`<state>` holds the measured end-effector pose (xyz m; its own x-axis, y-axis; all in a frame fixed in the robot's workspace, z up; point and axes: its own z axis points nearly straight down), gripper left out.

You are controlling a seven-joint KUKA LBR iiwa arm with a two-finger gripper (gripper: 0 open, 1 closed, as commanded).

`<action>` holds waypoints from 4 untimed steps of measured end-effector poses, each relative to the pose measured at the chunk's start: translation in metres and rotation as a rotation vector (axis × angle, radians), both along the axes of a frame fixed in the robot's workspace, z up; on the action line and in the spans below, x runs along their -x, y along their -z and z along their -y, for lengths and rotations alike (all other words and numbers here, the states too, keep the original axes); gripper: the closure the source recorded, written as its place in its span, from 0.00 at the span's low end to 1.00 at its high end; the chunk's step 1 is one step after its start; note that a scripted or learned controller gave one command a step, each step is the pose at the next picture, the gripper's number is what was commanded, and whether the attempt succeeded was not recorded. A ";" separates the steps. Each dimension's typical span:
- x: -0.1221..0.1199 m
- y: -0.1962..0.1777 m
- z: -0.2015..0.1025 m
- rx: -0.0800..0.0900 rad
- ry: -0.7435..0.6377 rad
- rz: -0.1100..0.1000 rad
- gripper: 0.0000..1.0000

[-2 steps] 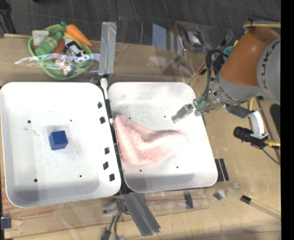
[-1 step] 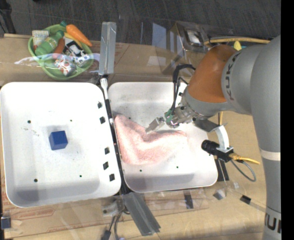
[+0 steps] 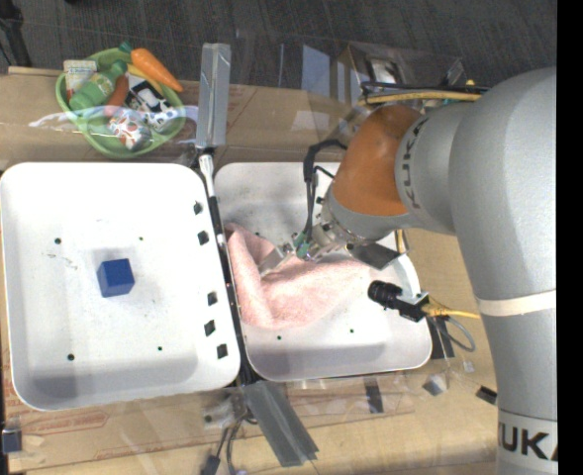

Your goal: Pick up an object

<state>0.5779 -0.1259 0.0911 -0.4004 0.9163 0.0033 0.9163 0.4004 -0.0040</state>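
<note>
Three letters, "UKA" [image 3: 529, 445], showed on the arm's base; the pincer [image 3: 306, 248] touched the pink cloth [image 3: 301, 290], its spread seemingly unreadable, blue cube [image 3: 116, 276] well apart.

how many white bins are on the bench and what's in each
2. The left bin holds a blue cube. The right bin holds a pink cloth, with the gripper down at it; the arm may hide more there.

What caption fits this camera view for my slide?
KUKA arm's gripper down on the pink cloth in the right bin; blue cube sits in the left bin.
</note>
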 end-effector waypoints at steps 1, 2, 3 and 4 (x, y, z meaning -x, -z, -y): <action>0.000 -0.010 0.000 0.000 -0.002 -0.002 1.00; 0.000 -0.010 0.000 0.000 -0.002 -0.002 0.00; -0.002 -0.001 -0.028 0.001 0.090 0.000 0.00; -0.002 -0.010 -0.028 0.001 0.087 -0.003 1.00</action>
